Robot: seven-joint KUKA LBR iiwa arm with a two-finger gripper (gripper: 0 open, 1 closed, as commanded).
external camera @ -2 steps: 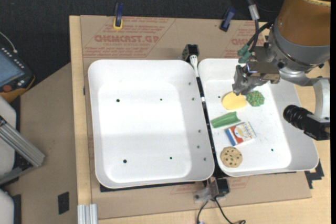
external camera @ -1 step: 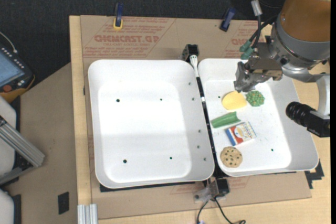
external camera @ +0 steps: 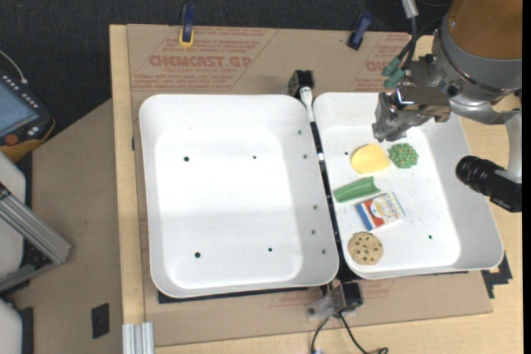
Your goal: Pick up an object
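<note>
Yellow and rounded, the lemon-shaped toy (external camera: 369,159) lies in the right bin (external camera: 448,257), just below the gripper (external camera: 388,131), which hangs over the bin's upper part. I cannot tell the gripper's state. A green bumpy ball (external camera: 403,155) sits just beside the yellow toy, on its right. Lower in the same bin lie a green pod (external camera: 355,190), then a small red, white and blue packet (external camera: 381,210), and a cookie (external camera: 365,248) nearest the front rim. The left bin (external camera: 166,178) stands beside it
</note>
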